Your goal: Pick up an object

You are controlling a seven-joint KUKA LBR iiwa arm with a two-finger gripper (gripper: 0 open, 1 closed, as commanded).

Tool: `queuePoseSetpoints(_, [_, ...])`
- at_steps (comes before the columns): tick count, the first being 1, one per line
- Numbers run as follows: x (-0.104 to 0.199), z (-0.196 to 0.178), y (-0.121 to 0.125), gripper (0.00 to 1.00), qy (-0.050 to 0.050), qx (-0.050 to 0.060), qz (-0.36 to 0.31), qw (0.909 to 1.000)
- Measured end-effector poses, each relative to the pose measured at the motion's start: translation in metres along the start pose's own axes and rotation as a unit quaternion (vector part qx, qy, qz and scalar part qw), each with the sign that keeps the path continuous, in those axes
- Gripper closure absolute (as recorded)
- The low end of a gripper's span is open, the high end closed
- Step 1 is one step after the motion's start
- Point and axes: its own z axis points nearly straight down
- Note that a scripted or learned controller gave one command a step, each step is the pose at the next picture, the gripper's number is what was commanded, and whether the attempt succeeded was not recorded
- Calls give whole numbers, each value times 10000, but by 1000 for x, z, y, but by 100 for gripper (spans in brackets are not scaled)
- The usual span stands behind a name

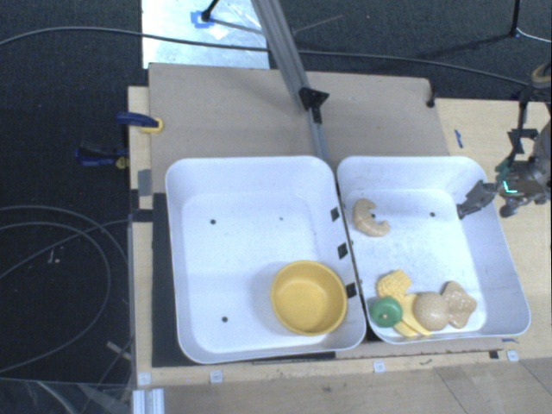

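The dark two-finger claw (pixel 474 200) sat at the right edge of the frame, just over the upper right rim of the right-hand shallow white plastic bin (pixel 431 172). Its fingers pointed left and down toward the bin, and whether they were apart or together could not be told at that size; nothing showed between them.

Inside that bin, a pale tan crescent-shaped pastry toy (pixel 371 218) lay alone near the upper left part of the floor. A cluster sat in the lower part of the bin: a yellow corn-cob toy (pixel 394 283), a green round disc-like toy (pixel 385 311) touching it below, a beige rounded bread-like toy (pixel 429 310) and a tan lumpy toy (pixel 459 302) at its right.

The left-hand shallow white plastic bin (pixel 216 179) held a yellow round plastic bowl (pixel 309 297), upright, in its lower right corner. Both bins rested side by side on the brown board desk (pixel 371 110).
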Motion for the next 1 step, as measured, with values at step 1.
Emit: queuePoseSetpoints(1, [0, 0, 0, 0, -2, -6, -1, 10000])
